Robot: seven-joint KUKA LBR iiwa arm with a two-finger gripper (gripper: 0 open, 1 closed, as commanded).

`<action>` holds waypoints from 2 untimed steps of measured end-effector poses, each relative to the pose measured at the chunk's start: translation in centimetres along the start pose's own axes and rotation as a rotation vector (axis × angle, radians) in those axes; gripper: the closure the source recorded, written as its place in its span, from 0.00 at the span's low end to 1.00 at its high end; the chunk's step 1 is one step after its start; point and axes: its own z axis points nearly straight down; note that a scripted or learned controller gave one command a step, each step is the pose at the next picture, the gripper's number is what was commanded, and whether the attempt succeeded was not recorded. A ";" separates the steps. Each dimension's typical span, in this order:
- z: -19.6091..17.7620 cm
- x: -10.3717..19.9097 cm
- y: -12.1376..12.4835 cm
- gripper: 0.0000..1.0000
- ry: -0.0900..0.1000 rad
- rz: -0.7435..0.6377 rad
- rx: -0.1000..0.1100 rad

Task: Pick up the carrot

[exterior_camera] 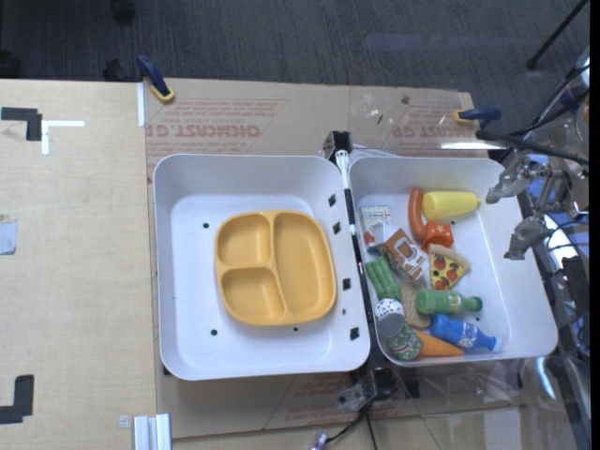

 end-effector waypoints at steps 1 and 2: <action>9.5 6.6 7.8 0.00 0.001 -0.118 -0.001; 18.5 5.6 4.7 0.00 -0.017 -0.111 0.004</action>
